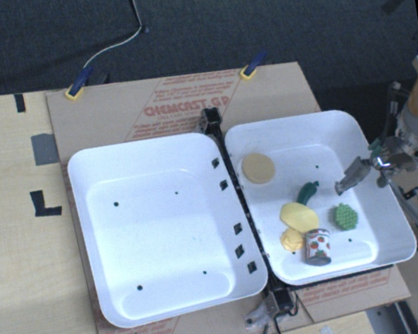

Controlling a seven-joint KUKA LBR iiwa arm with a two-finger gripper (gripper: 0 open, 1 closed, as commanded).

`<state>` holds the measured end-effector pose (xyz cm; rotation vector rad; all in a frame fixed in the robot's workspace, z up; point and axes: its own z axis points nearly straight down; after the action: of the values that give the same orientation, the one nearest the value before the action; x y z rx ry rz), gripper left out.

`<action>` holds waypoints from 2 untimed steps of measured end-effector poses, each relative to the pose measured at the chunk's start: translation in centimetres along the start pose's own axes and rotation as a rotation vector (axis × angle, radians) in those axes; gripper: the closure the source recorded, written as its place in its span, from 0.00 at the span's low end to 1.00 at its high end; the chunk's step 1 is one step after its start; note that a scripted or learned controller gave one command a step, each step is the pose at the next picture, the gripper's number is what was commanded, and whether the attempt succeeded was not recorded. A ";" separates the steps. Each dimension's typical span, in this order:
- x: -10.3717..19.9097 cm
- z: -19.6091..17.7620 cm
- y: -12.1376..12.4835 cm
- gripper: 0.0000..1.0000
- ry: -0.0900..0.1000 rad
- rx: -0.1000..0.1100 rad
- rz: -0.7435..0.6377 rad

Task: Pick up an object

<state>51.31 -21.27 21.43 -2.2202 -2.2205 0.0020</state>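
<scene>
My two-finger gripper (350, 178) hangs over the right side of the right shallow white bin (345, 129); I cannot tell whether it is released or clenched, and nothing shows between its tips. Five things lie in that bin: one flat tan disc (258, 168) at the far left, one dark green piece (307, 191), one yellow lumpy toy (297, 223), one green knobbly ball (346, 216), and one small red-and-white can (318, 247) nearest. The left white bin (88, 173) sits beside it
</scene>
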 end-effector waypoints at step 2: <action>20.3 3.2 4.1 0.00 0.003 -0.001 -0.010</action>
<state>55.44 -1.01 18.26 -2.2085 -2.2306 -0.0020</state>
